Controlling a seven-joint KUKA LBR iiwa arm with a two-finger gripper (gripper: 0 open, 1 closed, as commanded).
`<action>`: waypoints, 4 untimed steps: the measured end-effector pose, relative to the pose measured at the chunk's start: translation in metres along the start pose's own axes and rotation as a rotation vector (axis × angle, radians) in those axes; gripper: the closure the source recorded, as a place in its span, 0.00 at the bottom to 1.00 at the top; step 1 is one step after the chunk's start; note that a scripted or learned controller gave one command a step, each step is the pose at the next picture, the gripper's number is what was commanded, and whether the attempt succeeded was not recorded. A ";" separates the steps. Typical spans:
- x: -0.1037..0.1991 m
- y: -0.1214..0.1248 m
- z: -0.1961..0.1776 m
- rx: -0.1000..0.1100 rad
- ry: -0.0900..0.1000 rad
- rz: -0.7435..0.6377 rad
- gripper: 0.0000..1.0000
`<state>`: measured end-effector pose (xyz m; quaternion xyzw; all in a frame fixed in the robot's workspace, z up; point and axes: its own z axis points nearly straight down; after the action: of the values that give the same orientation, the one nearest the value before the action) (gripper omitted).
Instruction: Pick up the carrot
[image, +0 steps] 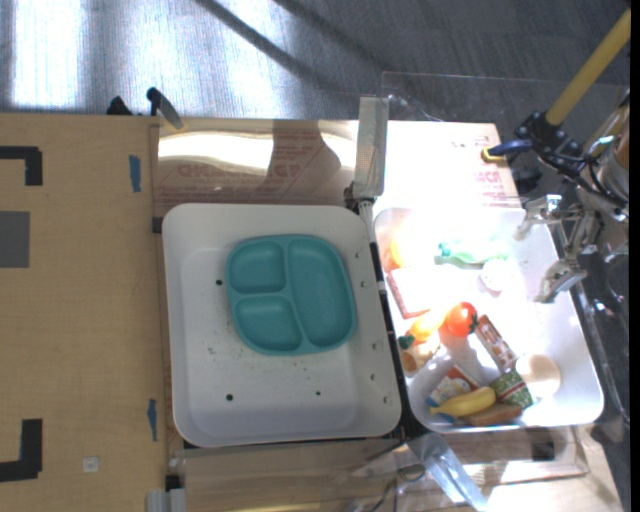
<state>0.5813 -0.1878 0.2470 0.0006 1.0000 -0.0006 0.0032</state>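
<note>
Behind right bin (585, 385), red print on board (487, 180), unreadable; pincer (560, 262) above bin.

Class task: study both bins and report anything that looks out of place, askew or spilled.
Nothing looks spilled or broken. The teal divided plate sits alone, slightly askew, in the left bin. The right bin is a jumble of toy food, with a banana lying across other pieces, partly washed out by glare.

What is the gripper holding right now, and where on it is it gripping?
Nothing that can be seen. The gripper hangs over the right bin's far right side, with no object between its fingers; the toys lie below and left of it.
</note>
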 end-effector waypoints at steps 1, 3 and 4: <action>0.046 0.050 0.117 -0.005 0.012 -0.056 0.00; 0.051 0.165 0.061 -0.003 0.003 0.060 0.00; 0.080 0.148 0.061 -0.002 0.004 -0.239 0.00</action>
<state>0.5018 -0.0395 0.1854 -0.1189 0.9929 0.0002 0.0014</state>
